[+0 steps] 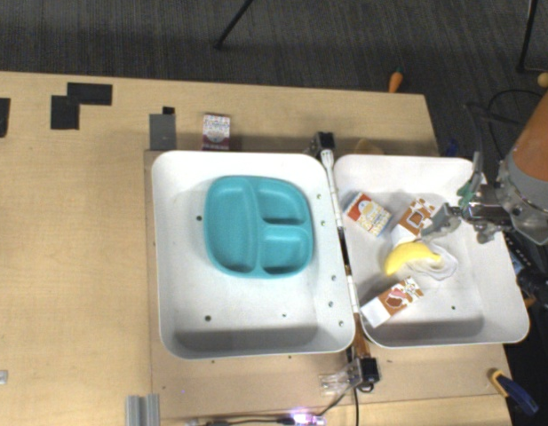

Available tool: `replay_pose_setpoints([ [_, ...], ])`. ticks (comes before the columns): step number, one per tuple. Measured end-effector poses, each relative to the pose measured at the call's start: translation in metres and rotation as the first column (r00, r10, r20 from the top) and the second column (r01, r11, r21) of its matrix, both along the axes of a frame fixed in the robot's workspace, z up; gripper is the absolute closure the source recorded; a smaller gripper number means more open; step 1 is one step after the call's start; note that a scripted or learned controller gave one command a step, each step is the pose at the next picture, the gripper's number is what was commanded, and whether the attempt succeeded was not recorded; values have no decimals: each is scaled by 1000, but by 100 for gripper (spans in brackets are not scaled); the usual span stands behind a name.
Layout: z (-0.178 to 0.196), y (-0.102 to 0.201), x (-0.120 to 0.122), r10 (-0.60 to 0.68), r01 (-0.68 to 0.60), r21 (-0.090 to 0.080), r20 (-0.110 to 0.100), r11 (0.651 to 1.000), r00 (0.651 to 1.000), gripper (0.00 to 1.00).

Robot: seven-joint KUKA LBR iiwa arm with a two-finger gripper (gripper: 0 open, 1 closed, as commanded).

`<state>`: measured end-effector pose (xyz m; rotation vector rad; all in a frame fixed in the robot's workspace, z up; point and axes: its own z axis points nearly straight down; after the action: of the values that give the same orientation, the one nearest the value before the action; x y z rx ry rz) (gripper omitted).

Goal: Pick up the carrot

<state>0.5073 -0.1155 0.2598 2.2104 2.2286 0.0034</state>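
The carrot: not clearly identifiable amid the right bin's [515, 325] clutter.

Gripper [440, 223] hangs over the right bin [487, 327], just beside a banana [409, 257].

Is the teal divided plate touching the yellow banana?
Apart. The camera view shows the teal divided plate in the left bin and the yellow banana in the right bin, with both rims between them.

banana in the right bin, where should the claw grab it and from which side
Grip the banana across its thick middle, coming straight down from above. It lies flat in the right bin, long curve running roughly left to right in the view, so close across its short width; the ends taper.
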Motion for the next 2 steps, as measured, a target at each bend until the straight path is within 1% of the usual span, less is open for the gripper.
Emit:
replay_pose_setpoints([
  [1, 28, 42, 15, -513, 513, 3, -1, 858, 858, 0],
  [2, 95, 34, -19, -754, 754, 5, 1, 656, 656, 0],
])
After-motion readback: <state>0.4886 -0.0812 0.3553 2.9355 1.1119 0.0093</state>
